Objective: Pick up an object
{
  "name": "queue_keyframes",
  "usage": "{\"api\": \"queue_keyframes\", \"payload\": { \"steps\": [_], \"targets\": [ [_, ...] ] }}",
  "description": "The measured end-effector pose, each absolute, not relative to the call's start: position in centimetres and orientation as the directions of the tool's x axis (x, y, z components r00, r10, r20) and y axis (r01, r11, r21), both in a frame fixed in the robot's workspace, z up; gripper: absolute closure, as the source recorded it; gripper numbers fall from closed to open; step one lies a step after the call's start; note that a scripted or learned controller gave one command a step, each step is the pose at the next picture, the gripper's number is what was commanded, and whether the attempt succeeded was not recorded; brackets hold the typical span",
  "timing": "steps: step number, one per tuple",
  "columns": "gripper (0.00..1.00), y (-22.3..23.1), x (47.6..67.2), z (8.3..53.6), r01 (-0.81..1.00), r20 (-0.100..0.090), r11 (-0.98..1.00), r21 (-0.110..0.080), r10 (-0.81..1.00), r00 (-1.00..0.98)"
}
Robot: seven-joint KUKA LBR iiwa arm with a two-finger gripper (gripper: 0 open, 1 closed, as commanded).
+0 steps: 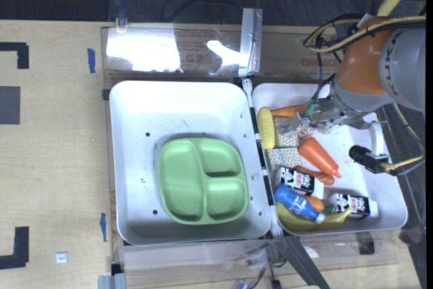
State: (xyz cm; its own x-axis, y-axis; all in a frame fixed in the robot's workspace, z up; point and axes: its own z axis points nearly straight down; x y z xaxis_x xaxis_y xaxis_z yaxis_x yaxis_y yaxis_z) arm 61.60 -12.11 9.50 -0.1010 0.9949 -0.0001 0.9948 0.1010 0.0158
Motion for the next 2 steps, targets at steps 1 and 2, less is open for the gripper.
{"api": "queue_keyframes", "payload": {
  "steps": [1,2],
  "targets": [
    [1.0,-12.2,61.8,10.6,0.995,-0.003,0.099,0.022,0.995,-0.099],
    [1.0,-6.1,61.1,20.4,0.996,0.0,-0.085,0.0,0.996,0.085]
  ]
}}
